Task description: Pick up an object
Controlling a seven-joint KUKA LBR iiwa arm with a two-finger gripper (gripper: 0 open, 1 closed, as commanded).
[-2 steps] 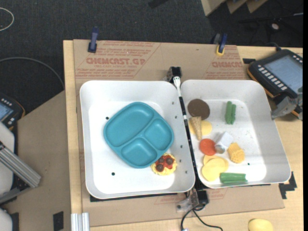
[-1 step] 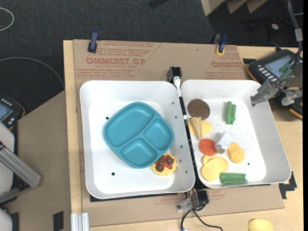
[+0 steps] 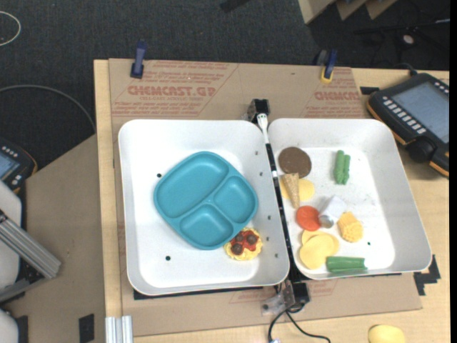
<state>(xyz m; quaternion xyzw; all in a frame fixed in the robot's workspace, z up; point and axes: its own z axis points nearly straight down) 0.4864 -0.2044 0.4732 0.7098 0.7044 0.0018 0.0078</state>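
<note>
**A:** What should you watch for here?

**B:** First, I can't tell whether the hand is open or closed, so don't assume it's ready to grasp. The arm enters from the right, so the right bin is the side nearer the hand, and most of the candidates are there.

**A:** And the trouble?

**B:** Crowding, I'd say. The red round piece, a small grey-white piece and the bumpy yellow piece touch or nearly touch. If you close on one, you may well catch or shove its neighbour. The flat yellow disc and the brown disc lie low on the floor, so the hand could slide over them and close on nothing.

**A:** Safer choices?

**B:** The green stick lies apart from the others at the far side of that bin. The other green piece sits close to the near wall, which could block the hand.

**A:** The left bin?

**B:** It's farther from the hand. The blue divided plate looks too wide to grip except by its rim, and the little pizza touches it.
</note>
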